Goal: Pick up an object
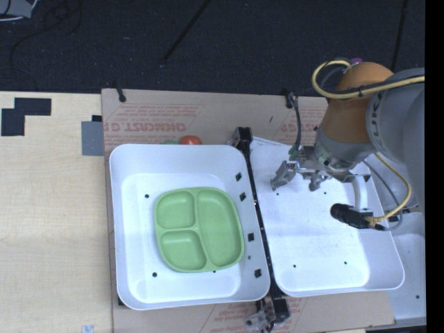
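A green three-compartment plate lies flat in the left white bin. My gripper hangs over the back of the right white bin, close to the divider between the bins. Its two grey fingers are spread apart with only the white bin floor showing between them, so it is open. The gripper is well to the right of the plate and apart from it.
A small red-orange object and a bit of green peek out behind the left bin's back rim. A black part on a yellow cable hangs from the arm over the right bin. Black clips join the bins.
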Robot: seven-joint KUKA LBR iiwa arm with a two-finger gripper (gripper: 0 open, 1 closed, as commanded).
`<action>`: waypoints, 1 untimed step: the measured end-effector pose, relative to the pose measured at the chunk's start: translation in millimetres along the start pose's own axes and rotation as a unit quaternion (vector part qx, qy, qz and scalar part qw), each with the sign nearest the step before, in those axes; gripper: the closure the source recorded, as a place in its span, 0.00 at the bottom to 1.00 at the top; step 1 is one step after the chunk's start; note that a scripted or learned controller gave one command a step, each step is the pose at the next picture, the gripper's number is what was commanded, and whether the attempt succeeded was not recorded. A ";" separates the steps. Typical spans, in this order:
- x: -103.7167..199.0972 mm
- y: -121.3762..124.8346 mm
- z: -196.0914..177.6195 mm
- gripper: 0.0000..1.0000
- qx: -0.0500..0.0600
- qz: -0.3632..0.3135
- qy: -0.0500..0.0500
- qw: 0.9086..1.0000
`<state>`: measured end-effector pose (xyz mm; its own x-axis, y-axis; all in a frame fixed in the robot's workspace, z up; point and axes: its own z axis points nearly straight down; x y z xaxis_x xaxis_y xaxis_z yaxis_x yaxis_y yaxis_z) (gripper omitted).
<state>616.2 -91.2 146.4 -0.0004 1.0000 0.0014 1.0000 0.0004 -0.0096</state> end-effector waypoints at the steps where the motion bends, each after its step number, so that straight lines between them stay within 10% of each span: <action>1: 1.5 -0.5 53.6 0.00 -0.001 0.000 0.000 1.000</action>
<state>615.2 -89.6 92.9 0.0003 1.0000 0.0010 1.0000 -0.0003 -0.0068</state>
